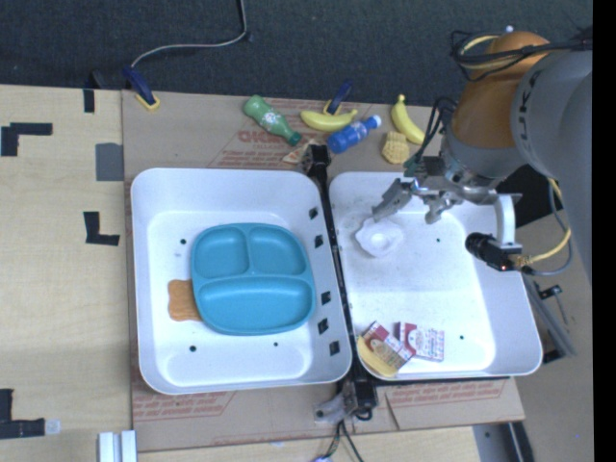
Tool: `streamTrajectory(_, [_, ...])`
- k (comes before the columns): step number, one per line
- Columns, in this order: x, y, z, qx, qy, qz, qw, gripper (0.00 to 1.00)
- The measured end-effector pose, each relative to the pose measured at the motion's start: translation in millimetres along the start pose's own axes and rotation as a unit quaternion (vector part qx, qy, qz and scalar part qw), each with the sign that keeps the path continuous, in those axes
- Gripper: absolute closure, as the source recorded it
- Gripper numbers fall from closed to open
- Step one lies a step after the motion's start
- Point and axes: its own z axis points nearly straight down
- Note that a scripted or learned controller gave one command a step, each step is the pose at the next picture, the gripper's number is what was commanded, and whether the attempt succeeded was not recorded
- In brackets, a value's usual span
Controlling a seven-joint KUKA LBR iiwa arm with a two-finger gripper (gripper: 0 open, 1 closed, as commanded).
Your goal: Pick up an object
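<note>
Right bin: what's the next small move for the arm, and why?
Probably lower the end effector down and slightly left onto the white cup. It hangs just above and right of that cup, the nearest object in the right bin, and nothing sits between its fingers.

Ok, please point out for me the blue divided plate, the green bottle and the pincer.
blue divided plate (254,279): camera view, middle of the plate.
green bottle (270,119): camera view, bottle body.
pincer (413,203): camera view, midway between the fingertips.
</note>
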Motion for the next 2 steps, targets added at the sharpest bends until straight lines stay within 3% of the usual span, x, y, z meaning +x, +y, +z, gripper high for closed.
streamTrajectory(1, [-25,-2,97,-0.002,-0.001,0.0,1.0,0.0])
streamTrajectory(2, [-64,51,40,-0.002,-0.001,0.0,1.0,0.0])
